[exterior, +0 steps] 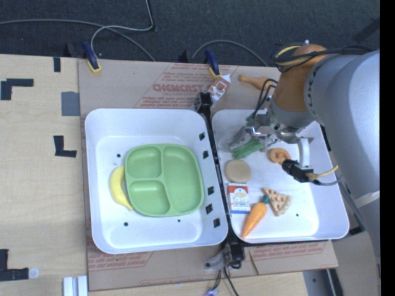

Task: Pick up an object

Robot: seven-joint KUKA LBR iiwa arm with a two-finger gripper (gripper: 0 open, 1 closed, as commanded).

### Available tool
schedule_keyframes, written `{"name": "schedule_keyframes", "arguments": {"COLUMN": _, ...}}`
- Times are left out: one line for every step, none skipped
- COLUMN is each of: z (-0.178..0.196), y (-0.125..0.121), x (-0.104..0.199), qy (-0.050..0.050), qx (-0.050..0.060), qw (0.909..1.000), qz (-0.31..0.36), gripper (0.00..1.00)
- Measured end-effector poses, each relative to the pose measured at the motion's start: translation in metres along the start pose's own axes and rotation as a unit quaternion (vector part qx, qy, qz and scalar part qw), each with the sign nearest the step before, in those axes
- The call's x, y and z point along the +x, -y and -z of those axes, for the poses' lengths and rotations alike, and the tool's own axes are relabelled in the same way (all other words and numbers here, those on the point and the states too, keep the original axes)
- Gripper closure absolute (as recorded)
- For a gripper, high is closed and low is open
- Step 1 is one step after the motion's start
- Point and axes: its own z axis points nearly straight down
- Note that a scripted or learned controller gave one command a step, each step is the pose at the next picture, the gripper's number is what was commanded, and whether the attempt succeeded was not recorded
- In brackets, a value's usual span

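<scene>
My gripper (245, 139) hangs low over the back left part of the right bin (321, 224), directly above a green pod-shaped toy (249, 148) that lies partly under it. Whether it touches the toy is unclear. Just in front of the gripper lies a round tan cookie (237, 170). To its right sits a small orange pretzel (279, 155). Nearer the front of the bin are a red and white carton (238, 198), a carrot (254, 217) and a pizza slice (278, 201). The arm's grey bulk covers the bin's right rear corner.
The left bin (99, 128) holds a green divided plate (164, 179) with a banana (118, 189) along its left side. Behind the bins, on the cardboard, lie a small packet (219, 88) and an orange piece (250, 79). A black divider (213, 159) separates the bins.
</scene>
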Motion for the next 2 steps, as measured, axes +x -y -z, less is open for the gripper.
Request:
{"name": "schedule_keyframes", "arguments": {"z": 0.0104, "y": 0.0, "x": 0.0007, "qy": -0.001, "qx": 0.001, "qw": 1.0, "qz": 0.001, "gripper": 1.0}}
{"name": "schedule_keyframes", "arguments": {"z": 0.0107, "y": -0.0008, "x": 0.0006, "qy": 0.0, "qx": -0.001, "qw": 1.0, "qz": 0.001, "gripper": 0.0}}
